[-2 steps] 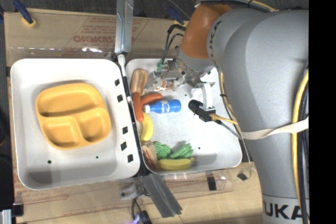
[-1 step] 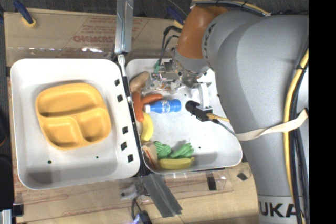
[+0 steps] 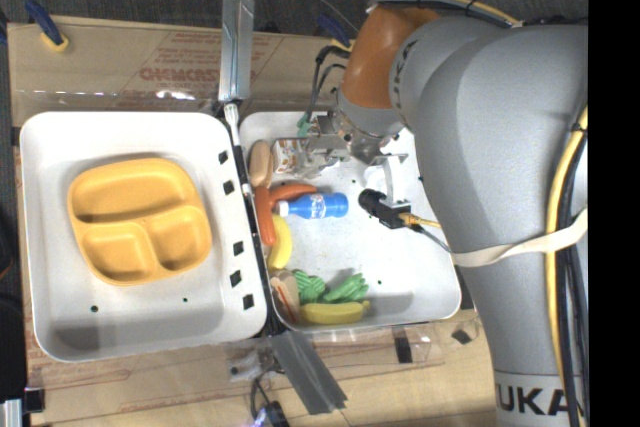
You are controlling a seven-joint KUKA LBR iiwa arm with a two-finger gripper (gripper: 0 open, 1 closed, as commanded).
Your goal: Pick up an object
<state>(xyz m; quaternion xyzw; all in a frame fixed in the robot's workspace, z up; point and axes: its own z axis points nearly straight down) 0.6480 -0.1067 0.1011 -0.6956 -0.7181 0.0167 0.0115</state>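
My gripper (image 3: 322, 141) hangs low over the far left part of the right bin (image 3: 425, 265), under the arm's orange band (image 3: 385, 55). Just left of it lie a printed packet (image 3: 289, 156) and a tan bread roll (image 3: 260, 161). In front of the gripper are a small blue-and-white bottle (image 3: 315, 206), a red sausage-like piece (image 3: 274, 200) and a yellow banana (image 3: 281, 244). A green toy (image 3: 333, 288) and a second yellow piece (image 3: 335, 313) lie at the near edge. I see nothing lifted off the bin floor.
The left bin (image 3: 60, 315) holds a yellow divided tray (image 3: 138, 218). A black part with a cable (image 3: 382, 207) hangs beside the bottle. The grey arm (image 3: 500, 145) covers the right bin's right side. A metal divider (image 3: 236, 45) stands between the bins.
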